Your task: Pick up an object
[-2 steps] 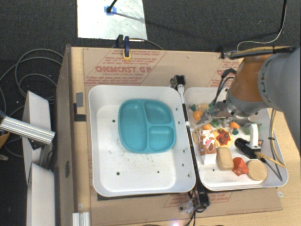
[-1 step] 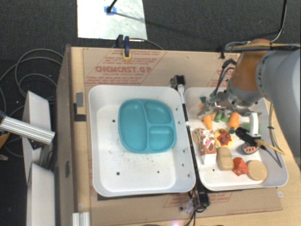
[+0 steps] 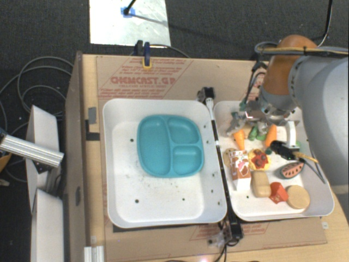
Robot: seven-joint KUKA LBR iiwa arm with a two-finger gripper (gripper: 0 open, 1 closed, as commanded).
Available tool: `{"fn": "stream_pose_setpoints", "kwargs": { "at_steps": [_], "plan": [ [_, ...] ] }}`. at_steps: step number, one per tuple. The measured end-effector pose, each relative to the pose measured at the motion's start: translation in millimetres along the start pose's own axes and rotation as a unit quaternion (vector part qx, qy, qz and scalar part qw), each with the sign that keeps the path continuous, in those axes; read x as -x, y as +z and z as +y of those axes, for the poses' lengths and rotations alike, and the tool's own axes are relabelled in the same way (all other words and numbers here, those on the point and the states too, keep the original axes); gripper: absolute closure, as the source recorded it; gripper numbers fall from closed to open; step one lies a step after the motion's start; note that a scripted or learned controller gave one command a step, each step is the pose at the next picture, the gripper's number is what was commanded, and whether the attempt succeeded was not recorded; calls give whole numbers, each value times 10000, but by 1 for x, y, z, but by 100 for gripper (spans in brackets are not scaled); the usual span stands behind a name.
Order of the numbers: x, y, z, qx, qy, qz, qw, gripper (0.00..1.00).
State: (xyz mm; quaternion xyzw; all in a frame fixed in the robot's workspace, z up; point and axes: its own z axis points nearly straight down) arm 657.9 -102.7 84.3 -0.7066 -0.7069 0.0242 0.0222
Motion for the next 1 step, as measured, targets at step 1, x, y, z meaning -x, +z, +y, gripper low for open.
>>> {"fn": "stream_pose_setpoints", "kwargs": {
  "at_steps": [1],
  "plan": [
    [2, -9, -3, -45, 3, 5, 10000, 100]
  ]
}}
